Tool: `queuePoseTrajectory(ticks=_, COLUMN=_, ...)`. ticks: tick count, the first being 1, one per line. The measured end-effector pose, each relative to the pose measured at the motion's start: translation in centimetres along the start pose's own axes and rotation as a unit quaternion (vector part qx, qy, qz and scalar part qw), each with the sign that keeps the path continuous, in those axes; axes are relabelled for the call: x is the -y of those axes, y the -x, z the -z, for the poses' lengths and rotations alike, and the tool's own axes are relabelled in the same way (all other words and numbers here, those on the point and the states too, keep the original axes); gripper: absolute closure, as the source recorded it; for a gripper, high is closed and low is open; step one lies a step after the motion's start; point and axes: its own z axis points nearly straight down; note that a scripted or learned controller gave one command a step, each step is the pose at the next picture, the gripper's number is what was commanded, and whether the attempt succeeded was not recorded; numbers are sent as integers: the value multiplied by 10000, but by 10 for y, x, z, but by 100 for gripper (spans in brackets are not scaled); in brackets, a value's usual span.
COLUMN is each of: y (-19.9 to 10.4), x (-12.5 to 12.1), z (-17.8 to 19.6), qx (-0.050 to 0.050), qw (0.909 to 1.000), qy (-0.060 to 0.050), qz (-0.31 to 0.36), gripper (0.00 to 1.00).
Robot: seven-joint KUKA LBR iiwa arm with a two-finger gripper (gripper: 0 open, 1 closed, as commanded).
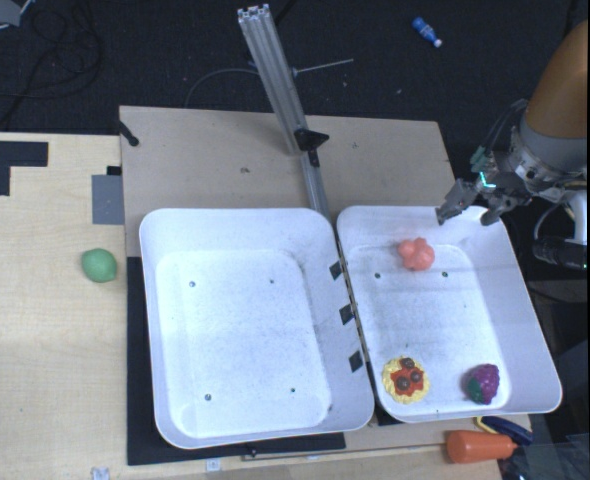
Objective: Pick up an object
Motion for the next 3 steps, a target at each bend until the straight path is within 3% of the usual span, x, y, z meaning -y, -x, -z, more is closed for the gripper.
queuePoseTrajectory(ticks=1, y=0, x=0, z=0, qx=0, qw=10000, qy=-1, qz=0, gripper=0)
queuePoseTrajectory(ticks=3, y=-8, x=-3, z=-124, qx=-8, qw=10000, qy=-27, qz=6, gripper=0)
